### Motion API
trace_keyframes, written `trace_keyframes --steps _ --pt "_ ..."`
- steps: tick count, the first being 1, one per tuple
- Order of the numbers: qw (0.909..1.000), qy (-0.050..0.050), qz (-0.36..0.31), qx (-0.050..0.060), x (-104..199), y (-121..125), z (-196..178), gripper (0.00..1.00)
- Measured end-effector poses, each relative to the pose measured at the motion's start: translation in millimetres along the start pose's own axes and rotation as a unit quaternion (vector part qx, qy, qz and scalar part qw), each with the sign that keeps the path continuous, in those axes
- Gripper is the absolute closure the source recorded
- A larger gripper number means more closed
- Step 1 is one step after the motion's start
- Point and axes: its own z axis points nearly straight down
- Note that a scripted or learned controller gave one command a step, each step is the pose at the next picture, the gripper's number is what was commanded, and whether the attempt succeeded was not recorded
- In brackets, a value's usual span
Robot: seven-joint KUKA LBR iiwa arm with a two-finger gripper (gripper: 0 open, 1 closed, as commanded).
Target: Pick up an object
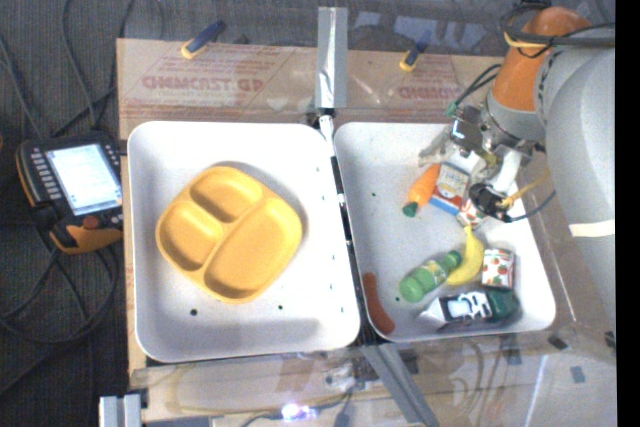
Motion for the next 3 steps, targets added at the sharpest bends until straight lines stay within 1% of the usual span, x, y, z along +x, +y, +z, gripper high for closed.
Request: trace_keyframes --steps 1,2,3 --pt "1.0 -0.002 0.0 0.001 -1 -1 -6 1.0" --pt "0.9999 -0.001 0.012 0.006 36 -28 -87 1.0" --pt "0.9991 -0.002 0.041 0.006 77 -27 -111 1.0"
